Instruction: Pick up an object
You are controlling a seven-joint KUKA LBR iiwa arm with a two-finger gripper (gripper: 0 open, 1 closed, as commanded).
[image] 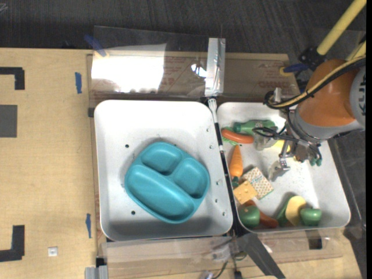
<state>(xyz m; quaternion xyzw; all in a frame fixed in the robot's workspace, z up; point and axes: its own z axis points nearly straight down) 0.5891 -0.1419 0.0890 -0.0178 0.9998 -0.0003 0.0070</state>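
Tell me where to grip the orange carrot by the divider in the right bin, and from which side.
Grip the orange carrot across its thicker upper half, coming straight down from above. It lies flat and long, roughly parallel to the divider, so the fingers should probably close across its width. The bin wall sits close on its left, leaving little room there; the cracker is near its lower right.

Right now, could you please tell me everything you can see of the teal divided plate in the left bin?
The teal plate looks like smooth moulded plastic, rounded in outline, with three compartments: two smaller ones toward the far side, one long one nearer the camera. It lies flat and right side up on the floor of the left bin, roughly in the middle, turned at a slant. Only the bin floor touches it.
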